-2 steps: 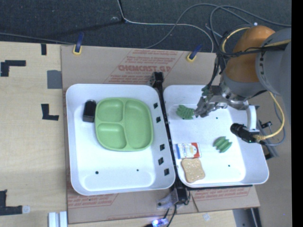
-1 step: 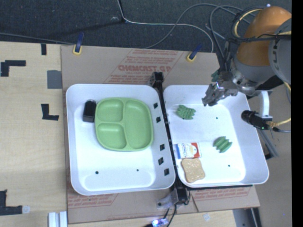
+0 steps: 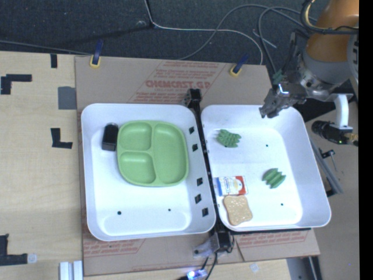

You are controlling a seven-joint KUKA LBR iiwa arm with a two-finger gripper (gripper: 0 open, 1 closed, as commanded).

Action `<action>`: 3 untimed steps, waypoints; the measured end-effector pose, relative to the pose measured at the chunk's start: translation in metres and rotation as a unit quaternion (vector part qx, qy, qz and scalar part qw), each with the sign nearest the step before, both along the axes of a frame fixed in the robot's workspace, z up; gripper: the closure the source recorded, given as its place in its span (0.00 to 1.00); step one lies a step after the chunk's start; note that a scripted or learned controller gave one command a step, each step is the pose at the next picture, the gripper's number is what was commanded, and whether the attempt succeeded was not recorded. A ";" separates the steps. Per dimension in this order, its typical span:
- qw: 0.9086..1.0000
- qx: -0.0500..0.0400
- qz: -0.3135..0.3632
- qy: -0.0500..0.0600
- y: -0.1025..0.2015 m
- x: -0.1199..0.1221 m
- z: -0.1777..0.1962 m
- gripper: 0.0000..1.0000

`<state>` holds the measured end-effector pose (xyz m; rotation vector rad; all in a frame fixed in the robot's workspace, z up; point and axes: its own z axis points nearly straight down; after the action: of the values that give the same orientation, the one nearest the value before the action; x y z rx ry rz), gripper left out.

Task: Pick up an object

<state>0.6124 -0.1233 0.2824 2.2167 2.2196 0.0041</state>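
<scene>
Bins: two shallow white bins are counted, set side by side on a cardboard sheet (image 3: 175,80); left bin (image 3: 96,174), right bin (image 3: 312,174), their inner rims touching along a black-clipped seam.
Left bin, contents: two things are counted. One small black block (image 3: 109,137) is seen at the left side, just beside the plate's left edge. One green divided plate (image 3: 153,153) with three compartments is seen in the middle; nothing is seen in the compartments.
Right bin, contents: four things are counted. One red, white and blue packet (image 3: 231,185) lies near the left wall, at the near half. One slice of toast (image 3: 238,209) lies just nearer than the packet, touching or almost touching it; which one cannot be told. One ridged green piece (image 3: 229,138) lies in the far left part. One second green piece (image 3: 273,178), smaller and darker, lies right of centre, well apart from the others.
Gripper: the gripper (image 3: 269,111) is seen over the far rim of the right bin, at its far right part. Nothing is seen between its fingers; how far they are open cannot be told.
Arm: grey wrist with orange band (image 3: 338,7), reaching in from the right.
Surroundings: wooden bench (image 3: 35,174) with black tape marks at left; two yellow-and-blue clamps (image 3: 95,59) on the cardboard's far edge; loose cables (image 3: 233,22) on the dark floor beyond.
In the way: nothing lies over the four pieces in the right bin.
</scene>
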 end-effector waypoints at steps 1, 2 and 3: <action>1.000 0.001 0.002 0.003 0.047 -0.014 -0.001 1.00; 1.000 0.001 0.002 0.004 0.101 -0.032 -0.025 1.00; 1.000 0.001 0.002 0.004 0.150 -0.047 -0.026 1.00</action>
<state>0.5659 0.0265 0.2560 2.2171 2.2295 -0.0026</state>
